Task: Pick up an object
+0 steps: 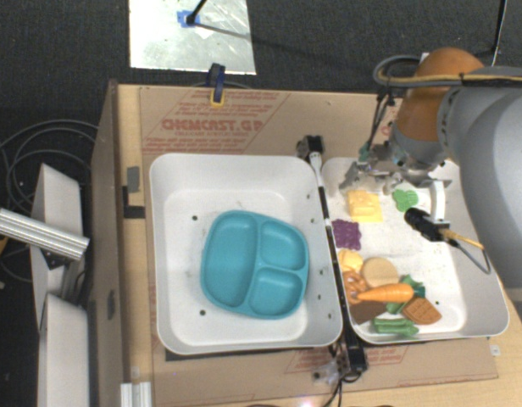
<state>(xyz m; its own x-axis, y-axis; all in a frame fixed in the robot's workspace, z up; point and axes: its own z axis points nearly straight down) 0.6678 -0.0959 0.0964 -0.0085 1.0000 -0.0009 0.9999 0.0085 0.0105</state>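
My gripper (384,175) hangs over the back of the right bin (485,299), under the grey arm with its orange band (430,100). Just below it lie a yellow cheese block (365,205) and a small green piece (405,199). Further forward in this bin are purple grapes (347,234), a tan bun (380,270), an orange carrot (385,293), a brown waffle (422,311) and green beans (392,326). Nothing shows between the gripper's tips.
The left bin (172,227) holds a blue divided plate (254,263). A divider wall (327,244) runs between the two bins. Small yellow and orange pieces (352,274) lie against the right bin's left wall. Cardboard (210,121) lies behind the bins.
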